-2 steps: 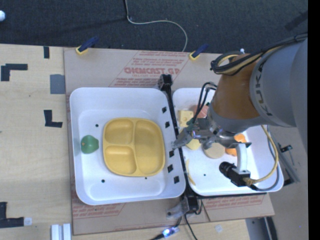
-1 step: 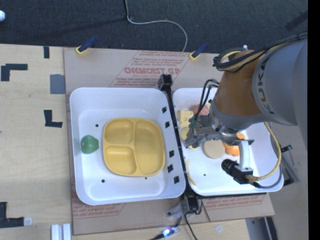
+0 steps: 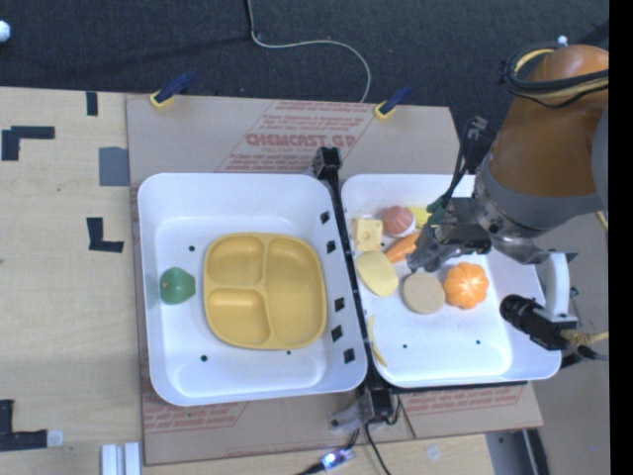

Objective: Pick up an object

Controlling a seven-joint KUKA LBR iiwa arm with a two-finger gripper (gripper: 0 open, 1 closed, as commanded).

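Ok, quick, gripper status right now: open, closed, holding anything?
Gripper: low in the right bin, among the toy food beside the carrot; open or closed cannot be told, and no object shows between its fingers.

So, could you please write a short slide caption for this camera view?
KUKA arm's gripper hangs over toy food in the right bin; yellow divided plate and green ball lie in the left bin.

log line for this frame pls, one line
arm: over right bin | gripper: low among toy foods, beside carrot | orange: in bin | left bin: yellow tray, green ball
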